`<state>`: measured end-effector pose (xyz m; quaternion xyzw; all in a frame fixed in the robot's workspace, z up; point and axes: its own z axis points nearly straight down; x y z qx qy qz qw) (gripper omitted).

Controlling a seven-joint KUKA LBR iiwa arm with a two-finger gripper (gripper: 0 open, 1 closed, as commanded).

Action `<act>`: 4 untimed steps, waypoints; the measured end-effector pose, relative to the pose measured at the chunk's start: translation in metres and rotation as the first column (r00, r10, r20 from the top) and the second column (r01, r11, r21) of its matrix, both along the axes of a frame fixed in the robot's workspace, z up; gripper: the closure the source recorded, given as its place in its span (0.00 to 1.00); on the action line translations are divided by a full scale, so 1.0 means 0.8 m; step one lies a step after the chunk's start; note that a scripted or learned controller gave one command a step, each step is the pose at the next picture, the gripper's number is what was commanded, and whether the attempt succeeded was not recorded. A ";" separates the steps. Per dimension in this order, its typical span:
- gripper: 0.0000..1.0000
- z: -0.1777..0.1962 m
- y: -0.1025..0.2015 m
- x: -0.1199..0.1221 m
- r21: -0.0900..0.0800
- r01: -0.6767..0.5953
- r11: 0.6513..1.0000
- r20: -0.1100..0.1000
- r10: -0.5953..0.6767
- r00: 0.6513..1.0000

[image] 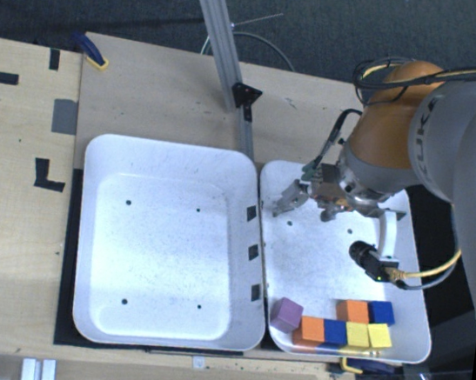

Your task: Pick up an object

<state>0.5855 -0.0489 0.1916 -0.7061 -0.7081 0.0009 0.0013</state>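
Bench bins [102, 157] — coloured blocks [350, 328] crowd the right one's near edge.

Two bins side by side on bench [171, 101]; blocks [338, 323] clustered in right bin [412, 293], near front edge; gripper [293, 201] above same bin, towards its back-left part.

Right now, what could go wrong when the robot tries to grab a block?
1. The blocks sit packed together against the right bin's near rim, so the fingers may not fit around just one.
2. The gripper hangs near the bin's far end, away from them, and could close on nothing.
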 end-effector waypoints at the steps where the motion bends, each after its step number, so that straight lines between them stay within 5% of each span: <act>1: 0.00 0.000 0.023 -0.008 0.000 0.000 1.000 0.000 0.000 1.000; 2: 0.00 0.000 0.031 -0.019 0.000 0.001 1.000 0.000 -0.001 1.000; 3: 0.00 0.045 0.102 -0.011 0.002 -0.005 1.000 0.005 0.004 1.000; 4: 0.00 -0.003 0.106 -0.017 -0.002 0.002 1.000 -0.003 -0.002 1.000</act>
